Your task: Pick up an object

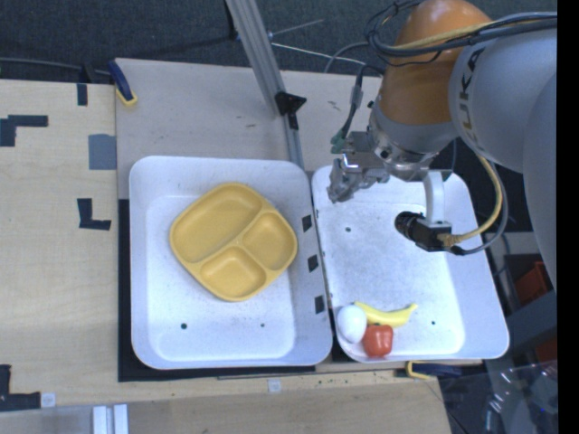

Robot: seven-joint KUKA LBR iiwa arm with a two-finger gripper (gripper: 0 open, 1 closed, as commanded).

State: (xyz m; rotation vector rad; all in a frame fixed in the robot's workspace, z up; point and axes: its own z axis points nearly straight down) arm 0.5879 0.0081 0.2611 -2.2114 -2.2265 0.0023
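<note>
Three small rounded things, a white egg (349, 322), curved yellow banana (389, 314) and red pepper (379, 339), huddle in the right bin's (470, 319) near corner; the metal claw (345, 183) hangs over its far end, grip unreadable.

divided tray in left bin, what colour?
Yellow: the divided tray, plain, no pattern, in the camera view.

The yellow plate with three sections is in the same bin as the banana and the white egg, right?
Not quite. The camera view shows the yellow plate alone in the left bin. The banana and the white egg lie in the right bin, at its near edge beside a red thing. The plate does have three sections.
</note>
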